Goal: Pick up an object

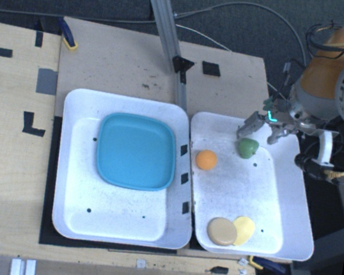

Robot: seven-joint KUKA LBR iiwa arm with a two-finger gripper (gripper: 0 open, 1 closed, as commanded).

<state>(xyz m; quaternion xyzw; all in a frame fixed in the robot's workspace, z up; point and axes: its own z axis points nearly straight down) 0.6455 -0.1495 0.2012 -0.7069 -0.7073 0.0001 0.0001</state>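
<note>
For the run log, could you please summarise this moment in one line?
gripper open above green ball | right bin | nothing held

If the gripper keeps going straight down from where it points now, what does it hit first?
Most likely the green ball, which sits just below the gripper in the right bin; depth is hard to judge from this slanted view.

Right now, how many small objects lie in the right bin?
4. A green ball lies at the far end, just below the gripper; an orange ball near the left wall; a tan piece and a yellow piece touch at the near end.
</note>
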